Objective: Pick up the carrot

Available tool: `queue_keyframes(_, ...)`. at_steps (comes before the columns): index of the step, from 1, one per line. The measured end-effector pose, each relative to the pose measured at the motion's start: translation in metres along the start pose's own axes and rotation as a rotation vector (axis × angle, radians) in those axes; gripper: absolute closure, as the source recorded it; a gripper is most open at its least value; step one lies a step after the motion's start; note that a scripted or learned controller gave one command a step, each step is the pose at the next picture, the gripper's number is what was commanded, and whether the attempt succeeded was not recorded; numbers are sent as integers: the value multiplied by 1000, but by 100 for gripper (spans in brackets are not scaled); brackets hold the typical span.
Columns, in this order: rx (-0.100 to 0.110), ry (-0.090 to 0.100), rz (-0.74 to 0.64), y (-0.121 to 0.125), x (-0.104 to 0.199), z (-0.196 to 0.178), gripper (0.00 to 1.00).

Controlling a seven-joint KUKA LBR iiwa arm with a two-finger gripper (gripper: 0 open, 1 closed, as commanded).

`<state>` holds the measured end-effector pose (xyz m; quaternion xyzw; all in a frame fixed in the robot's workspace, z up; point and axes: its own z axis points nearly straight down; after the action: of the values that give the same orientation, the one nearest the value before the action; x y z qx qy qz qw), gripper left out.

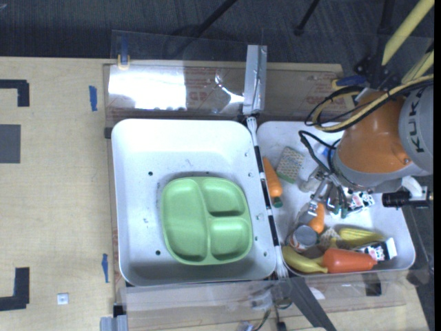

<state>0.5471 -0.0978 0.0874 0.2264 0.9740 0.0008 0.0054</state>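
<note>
Arm: the grey arm with the orange band (372,147) is reaching in from the right and is hanging over the right bin (406,254).
Gripper: the gripper (329,197) is pointing down into the right bin, in the middle of the pile of toys. It is too dark and busy there, so I cannot tell what it is doing at its tip.
Carrot: the carrot (273,181) is lying in the right bin, right along its left wall, with its green end pointing toward the front. It is sitting to the left of the gripper, and it is not touching it.
Small orange thing: a small orange piece (317,219) is sitting just under the gripper. I cannot tell what it is.
Other toys: a yellow banana (303,261) and a big orange-red toy (348,259) are lying at the front of the right bin. A grey round thing (303,238) is sitting just behind the banana.
Left bin: the left bin (138,157) is holding a green plate (205,219) with three parts.
Bench: both bins are sitting side by side on the light wooden bench (55,185).
</note>
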Motion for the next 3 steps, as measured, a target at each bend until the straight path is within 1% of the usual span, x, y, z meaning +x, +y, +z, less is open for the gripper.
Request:
queue_keyframes(1,-5,-8,4,1,-2,-12,100)
queue_keyframes(2,1,7,-75,87,-10,-98,100)
queue_keyframes(3,1,7,-74,87,-10,-98,0)
